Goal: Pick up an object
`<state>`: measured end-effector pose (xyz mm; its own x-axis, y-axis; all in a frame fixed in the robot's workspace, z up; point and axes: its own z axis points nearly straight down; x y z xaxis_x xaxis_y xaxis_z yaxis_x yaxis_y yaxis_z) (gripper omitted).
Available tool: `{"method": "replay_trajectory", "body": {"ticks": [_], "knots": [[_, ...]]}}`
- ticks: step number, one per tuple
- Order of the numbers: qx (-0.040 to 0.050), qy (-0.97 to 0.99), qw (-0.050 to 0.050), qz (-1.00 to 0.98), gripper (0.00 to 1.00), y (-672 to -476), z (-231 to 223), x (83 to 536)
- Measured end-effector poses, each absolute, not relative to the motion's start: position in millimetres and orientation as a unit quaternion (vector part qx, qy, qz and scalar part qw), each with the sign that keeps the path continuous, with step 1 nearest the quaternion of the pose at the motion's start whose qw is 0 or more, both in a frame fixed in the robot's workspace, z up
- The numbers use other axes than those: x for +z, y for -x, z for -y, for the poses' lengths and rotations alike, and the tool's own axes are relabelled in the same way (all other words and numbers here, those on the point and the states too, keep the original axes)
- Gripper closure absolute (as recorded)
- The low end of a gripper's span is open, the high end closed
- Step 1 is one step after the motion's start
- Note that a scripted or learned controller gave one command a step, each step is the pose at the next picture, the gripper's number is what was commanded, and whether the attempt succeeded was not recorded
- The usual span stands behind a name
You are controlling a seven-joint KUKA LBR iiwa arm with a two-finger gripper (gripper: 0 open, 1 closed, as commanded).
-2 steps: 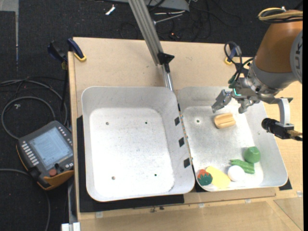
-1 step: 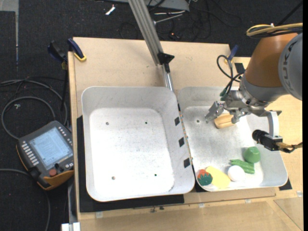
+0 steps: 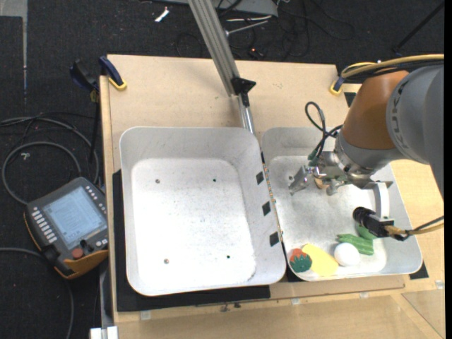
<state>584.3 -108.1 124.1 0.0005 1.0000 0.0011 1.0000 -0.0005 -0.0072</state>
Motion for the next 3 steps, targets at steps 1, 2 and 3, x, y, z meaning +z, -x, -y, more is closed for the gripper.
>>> {"method": "replay_trajectory", "body": {"ticks": [1,2,3], "knots": [[0.0003,0.707,0.000,0.707,0.00,-584.3,107.4,94.2],[-0.0002,0.707,0.000,0.707,1.00,-584.8,107.7,105.3],[-0.0016,0.706,-0.003,0.708,1.00,-595.2,109.3,158.5]]}}
